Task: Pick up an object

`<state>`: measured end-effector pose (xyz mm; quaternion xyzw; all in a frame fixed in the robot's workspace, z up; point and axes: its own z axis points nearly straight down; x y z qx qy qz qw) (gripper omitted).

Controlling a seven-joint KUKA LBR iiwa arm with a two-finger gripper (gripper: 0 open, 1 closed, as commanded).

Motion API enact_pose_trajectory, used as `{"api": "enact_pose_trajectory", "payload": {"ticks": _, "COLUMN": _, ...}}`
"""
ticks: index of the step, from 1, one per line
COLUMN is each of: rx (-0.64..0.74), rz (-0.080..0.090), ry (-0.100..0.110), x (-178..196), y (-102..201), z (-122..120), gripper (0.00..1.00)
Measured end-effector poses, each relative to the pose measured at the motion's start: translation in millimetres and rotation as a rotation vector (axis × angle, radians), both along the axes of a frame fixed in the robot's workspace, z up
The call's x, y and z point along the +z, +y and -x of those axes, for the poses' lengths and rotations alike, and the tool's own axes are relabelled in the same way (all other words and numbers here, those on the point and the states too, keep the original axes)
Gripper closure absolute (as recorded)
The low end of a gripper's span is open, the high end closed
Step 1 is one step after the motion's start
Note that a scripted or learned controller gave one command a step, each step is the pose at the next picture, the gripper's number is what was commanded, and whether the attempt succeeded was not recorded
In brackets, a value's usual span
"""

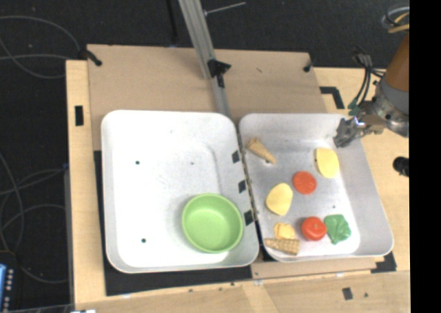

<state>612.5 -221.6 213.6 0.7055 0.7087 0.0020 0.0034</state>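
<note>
Gripper [344,132] hangs over the right bin's [365,239] far right edge, nothing in it; whether it's apart, I cannot tell. Nearest object: yellow piece [327,163], just below it.

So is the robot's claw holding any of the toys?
No. The gripper is above the right bin's top edge with nothing in it; the nearest toy, a yellow piece, lies apart.

No text, label, brand, number or sign is legible anywhere.
</note>
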Motion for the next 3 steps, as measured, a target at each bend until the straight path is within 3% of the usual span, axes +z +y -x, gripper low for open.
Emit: {"api": "enact_pose_trajectory", "payload": {"ticks": 3, "rx": 0.004, "rz": -0.005, "ry": 0.008, "x": 26, "y": 155, "z": -7, "gripper": 1.00}}
